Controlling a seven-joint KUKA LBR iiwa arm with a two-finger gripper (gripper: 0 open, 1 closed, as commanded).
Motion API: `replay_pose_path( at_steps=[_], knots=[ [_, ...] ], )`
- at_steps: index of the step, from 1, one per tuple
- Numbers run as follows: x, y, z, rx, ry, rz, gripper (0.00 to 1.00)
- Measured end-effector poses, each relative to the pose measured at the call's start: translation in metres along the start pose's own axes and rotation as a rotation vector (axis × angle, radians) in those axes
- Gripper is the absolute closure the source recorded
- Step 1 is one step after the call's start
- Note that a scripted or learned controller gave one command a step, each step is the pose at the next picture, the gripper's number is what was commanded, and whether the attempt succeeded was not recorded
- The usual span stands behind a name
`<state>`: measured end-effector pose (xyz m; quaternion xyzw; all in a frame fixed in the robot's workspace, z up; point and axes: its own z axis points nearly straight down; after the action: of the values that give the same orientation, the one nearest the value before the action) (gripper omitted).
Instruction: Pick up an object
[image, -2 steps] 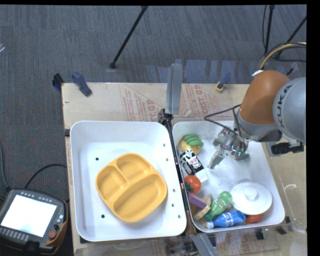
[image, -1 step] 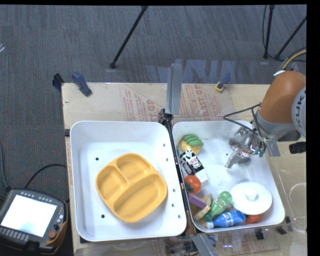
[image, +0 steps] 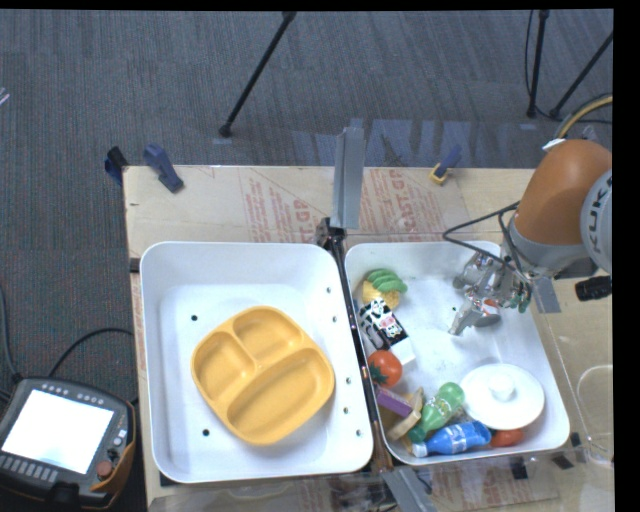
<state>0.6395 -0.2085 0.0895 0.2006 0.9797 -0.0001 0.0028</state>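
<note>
The white lid lies just below the jaws, whose state I cannot tell.

Illumination is even and diffuse, moderately bright, apparently from overhead. The two shallow white plastic bins reflect strongly and approach overexposure, with little surface detail on their floors. The yellow divided plastic plate casts a soft, faint shadow. The grey carpeted floor renders darker. Focus is soft overall; fine detail is low and compression noise is visible. The metal hand appears slightly blurred.
</note>
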Motion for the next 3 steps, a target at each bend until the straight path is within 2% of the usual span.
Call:
replay_pose_path(
  at_steps=[1, 2, 3],
  knots=[
    [0.012, 0.013, 0.002, 0.0, 0.006, 0.269, 0.0],
    [0.017, 0.016, 0.002, 0.002, 0.006, 0.223, 0.0],
    [0.001, 0.0, 0.0, 0.0, 0.0, 0.023, 0.0]
  ],
)
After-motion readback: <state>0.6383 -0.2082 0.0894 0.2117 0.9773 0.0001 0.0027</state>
